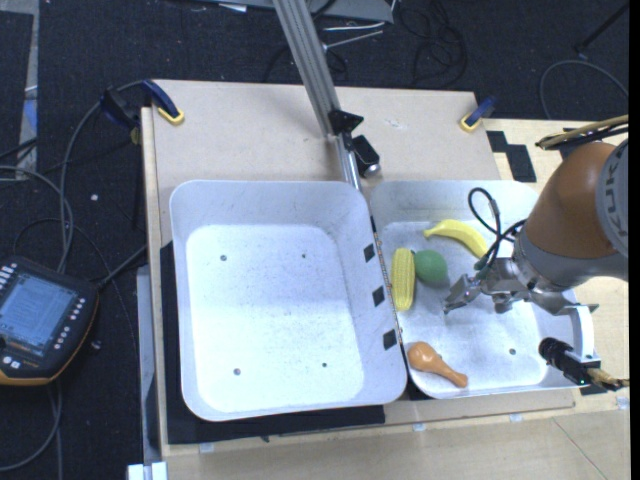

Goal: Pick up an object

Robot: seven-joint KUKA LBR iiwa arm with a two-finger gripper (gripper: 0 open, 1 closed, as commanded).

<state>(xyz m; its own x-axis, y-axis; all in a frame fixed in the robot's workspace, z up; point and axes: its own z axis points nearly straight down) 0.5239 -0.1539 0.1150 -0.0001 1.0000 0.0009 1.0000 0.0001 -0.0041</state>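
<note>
My gripper (pixel 462 296) hangs low in the right bin (pixel 520 368), jaws spread, pinching nothing. Green ball (pixel 432 267) just at my 10 o'clock, beside corn (pixel 403 277). Pick not done.

Two bins side by side on the bench (pixel 250 118): left bin (pixel 270 298), right bin (pixel 500 368), rims touching along the middle. In the right bin, corn cob (pixel 403 277) lies along the left wall. Ball (pixel 431 267) just right of the cob, touching or nearly so (cannot tell which). Banana (pixel 457 235) behind the ball, toward the far wall. Pear-shaped piece (pixel 436 362) near the front left corner. Gripper (pixel 468 294) over the bin's middle, right of the ball, arm (pixel 575 218) entering from the right.
</note>
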